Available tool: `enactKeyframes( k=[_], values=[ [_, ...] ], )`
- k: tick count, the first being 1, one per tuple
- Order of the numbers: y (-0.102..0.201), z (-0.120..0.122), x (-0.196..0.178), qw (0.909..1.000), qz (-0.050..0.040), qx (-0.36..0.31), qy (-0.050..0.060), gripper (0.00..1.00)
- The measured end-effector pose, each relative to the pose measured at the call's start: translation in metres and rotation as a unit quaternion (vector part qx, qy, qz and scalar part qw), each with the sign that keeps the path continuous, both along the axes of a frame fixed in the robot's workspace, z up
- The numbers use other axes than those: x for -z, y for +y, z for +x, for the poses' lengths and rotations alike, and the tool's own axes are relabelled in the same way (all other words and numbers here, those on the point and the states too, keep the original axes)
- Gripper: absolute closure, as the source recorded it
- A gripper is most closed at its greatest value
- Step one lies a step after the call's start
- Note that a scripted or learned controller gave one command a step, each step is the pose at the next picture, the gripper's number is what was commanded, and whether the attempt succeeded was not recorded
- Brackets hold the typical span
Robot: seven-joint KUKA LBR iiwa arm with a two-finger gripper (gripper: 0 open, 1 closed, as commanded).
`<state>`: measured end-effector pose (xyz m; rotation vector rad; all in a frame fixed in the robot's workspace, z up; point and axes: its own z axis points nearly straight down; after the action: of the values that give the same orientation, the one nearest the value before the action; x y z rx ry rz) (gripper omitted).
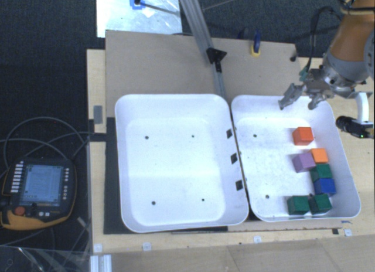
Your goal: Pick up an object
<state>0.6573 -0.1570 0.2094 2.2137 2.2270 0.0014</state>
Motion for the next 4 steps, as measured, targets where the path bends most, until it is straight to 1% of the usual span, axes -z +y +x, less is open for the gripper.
enactKeyframes(
  k=[1, 2, 3, 4],
  values=[
    [0.000, 0.000, 0.000, 1.0000, -0.0004, 0.000, 0.000, 0.00],
    [0.007, 0.000, 0.060, 1.0000, 0.0004, 0.000, 0.002, 0.00],
    [0.007, 0.000, 0.112, 1.0000, 0.0002, 0.000, 0.002, 0.00],
    [0.007, 0.002, 0.096, 1.0000, -0.0006, -0.001, -0.002, 1.00]
  ],
)
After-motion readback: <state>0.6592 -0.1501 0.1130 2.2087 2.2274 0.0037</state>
